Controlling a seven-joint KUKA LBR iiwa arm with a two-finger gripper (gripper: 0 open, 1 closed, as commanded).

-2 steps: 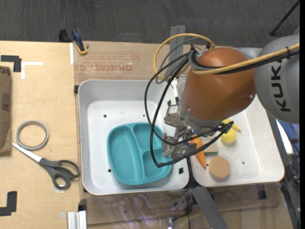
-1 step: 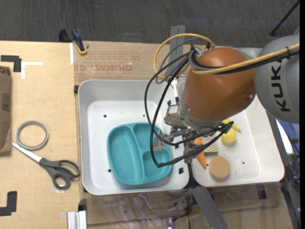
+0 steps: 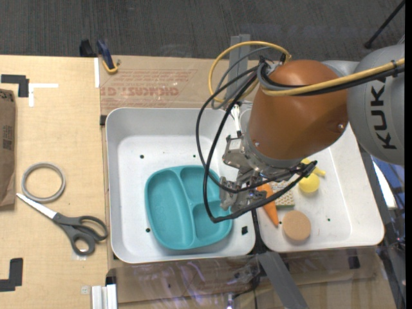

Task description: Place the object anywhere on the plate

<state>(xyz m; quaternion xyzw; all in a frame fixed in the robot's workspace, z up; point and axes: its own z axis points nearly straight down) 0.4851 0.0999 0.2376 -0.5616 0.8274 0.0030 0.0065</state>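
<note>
Left of the plate [image 3: 183, 205], metal scissors [image 3: 67, 226] and a tape ring [image 3: 43, 181]; the plate is smooth teal plastic, divided; right, gripper [image 3: 239, 195], jaws I cannot tell; the carrot [image 3: 270, 211], tapered orange, lies slanted, tip down-right, beside a round tan disc [image 3: 297, 226].

Bright, even overhead light fills the scene. The left white bin [image 3: 122, 172] and the right white bin [image 3: 347, 217] are brightly lit, close to washed out along their rims. A soft highlight sits on the orange band [image 3: 299, 108] of the arm, and a duller sheen on the teal plate [image 3: 170, 205]. Shadows are faint and short, darkest beneath the arm where the bins meet. The dark floor [image 3: 161, 11] above looks grainy. Focus is fairly sharp across the bench; the scissors [image 3: 67, 224] show crisp edges.
</note>
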